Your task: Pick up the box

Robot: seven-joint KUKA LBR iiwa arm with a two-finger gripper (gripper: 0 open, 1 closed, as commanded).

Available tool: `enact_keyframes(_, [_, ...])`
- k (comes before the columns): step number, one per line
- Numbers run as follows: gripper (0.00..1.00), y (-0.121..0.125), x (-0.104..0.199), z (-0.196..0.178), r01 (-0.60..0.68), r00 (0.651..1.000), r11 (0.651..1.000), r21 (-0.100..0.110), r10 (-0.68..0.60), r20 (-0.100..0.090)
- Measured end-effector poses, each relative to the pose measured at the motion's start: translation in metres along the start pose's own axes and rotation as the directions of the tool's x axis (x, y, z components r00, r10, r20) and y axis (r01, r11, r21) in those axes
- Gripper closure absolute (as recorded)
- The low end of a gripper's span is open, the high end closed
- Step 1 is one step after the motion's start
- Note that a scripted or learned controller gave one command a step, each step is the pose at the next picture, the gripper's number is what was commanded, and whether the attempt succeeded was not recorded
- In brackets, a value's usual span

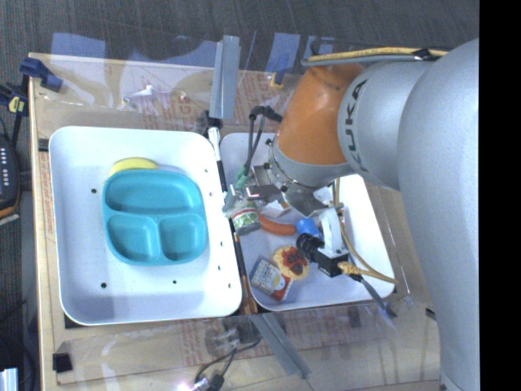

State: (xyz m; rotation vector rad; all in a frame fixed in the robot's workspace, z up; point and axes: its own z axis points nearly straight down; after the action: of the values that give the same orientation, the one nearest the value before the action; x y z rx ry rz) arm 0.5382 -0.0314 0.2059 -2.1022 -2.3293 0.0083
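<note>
The box (267, 276) is small, with blue, white and red print, and lies near the front left corner of the right bin (370, 218). My gripper (242, 199) hangs under the orange wrist band at the left wall of that bin, above a small green and white item (243, 217). It is well behind the box and apart from it. The arm hides much of the bin's back half.
Beside the box lie a red and yellow packet (292, 261), an orange sausage-shaped thing (278, 227) and a blue piece (306, 226). The left bin (73, 283) holds a blue divided tray (155, 217) with a yellow object (134, 165) behind it.
</note>
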Motion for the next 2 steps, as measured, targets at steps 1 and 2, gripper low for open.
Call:
enact_keyframes(1, [1.00,-0.010,0.024,-0.012,-0.111,0.994,0.994,-0.001,0.111,-0.001])
enact_keyframes(2, [1.00,-0.061,-0.003,0.001,-0.205,0.979,0.979,0.001,0.205,-0.001])
